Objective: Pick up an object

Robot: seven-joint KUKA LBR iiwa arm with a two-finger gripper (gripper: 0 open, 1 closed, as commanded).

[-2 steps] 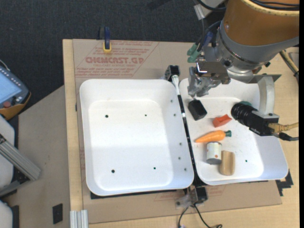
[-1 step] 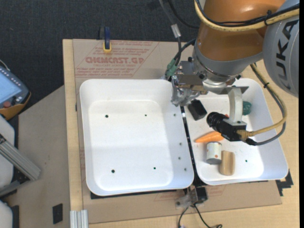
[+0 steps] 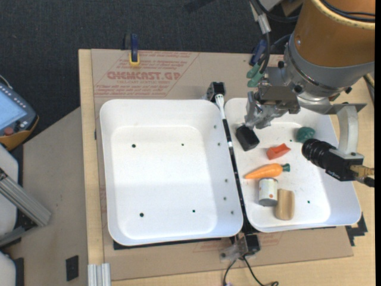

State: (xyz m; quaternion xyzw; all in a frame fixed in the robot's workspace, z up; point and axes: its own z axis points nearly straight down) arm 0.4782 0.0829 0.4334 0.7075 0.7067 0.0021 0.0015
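Note:
My gripper (image 3: 257,119) hangs over the back left part of the right bin (image 3: 342,210). A small black block (image 3: 246,137) lies tilted just below and in front of its tip, close to the bin's left wall; I cannot tell whether they touch. Further forward lie a red block (image 3: 277,152), an orange carrot with a green end (image 3: 267,171), a small silver can (image 3: 268,191) and a wooden block (image 3: 284,205). A green object (image 3: 306,133) sits toward the back right, partly hidden by the arm.
The left bin (image 3: 113,159) stands beside the right one, and their walls meet along a dark seam (image 3: 233,165). A black cylindrical part (image 3: 326,157) on the arm's bracket overhangs the right bin's right side. The bulky arm (image 3: 333,34) covers the bin's back right corner.

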